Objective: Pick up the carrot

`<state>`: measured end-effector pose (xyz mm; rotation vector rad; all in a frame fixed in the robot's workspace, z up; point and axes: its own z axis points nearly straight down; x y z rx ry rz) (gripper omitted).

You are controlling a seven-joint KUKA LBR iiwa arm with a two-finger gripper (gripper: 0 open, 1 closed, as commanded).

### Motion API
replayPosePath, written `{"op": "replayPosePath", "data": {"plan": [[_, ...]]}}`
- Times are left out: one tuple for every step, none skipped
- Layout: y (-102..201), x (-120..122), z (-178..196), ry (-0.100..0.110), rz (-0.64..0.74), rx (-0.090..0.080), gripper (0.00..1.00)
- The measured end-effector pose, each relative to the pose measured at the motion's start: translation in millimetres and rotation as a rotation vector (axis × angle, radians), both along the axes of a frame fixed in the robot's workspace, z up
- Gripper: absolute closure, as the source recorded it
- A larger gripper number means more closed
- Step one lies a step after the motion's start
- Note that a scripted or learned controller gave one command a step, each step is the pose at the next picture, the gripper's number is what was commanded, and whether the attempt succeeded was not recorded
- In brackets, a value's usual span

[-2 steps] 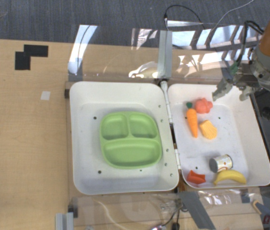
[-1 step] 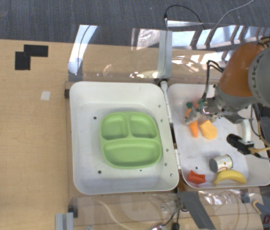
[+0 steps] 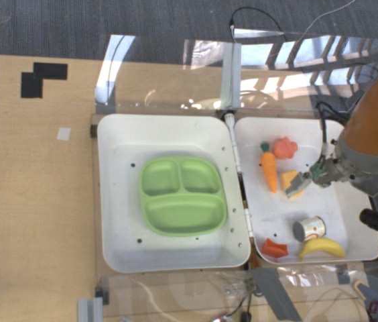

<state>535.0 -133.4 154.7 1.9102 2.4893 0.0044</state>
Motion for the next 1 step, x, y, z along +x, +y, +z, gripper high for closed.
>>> {"op": "replayPosePath", "data": {"plan": [[30.5, 49.9, -65.2, -0.007, -0.114, 0.000, 0.00]]}}
